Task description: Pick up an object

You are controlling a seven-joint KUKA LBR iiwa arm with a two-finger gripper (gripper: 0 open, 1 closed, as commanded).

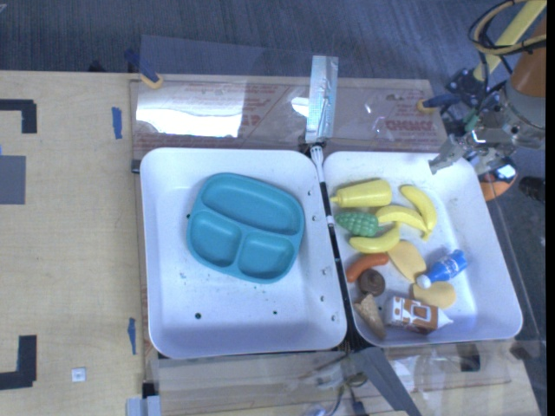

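Tool (473, 150) at right bin's (499, 258) far corner; can't tell grip state. Toys (390, 232) below-left of it, likely none lifted; pick pending.

Blue-grey carpet floor (260, 7) (ribbed weave) behind pale wooden bench (61, 232).

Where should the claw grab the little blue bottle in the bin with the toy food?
Probably from above, across the blue bottle's middle. It lies tilted on its side, white cap toward the lower left, so closing across its narrow width should fit. Toy pieces crowd its cap end, while the upper right side looks freer.
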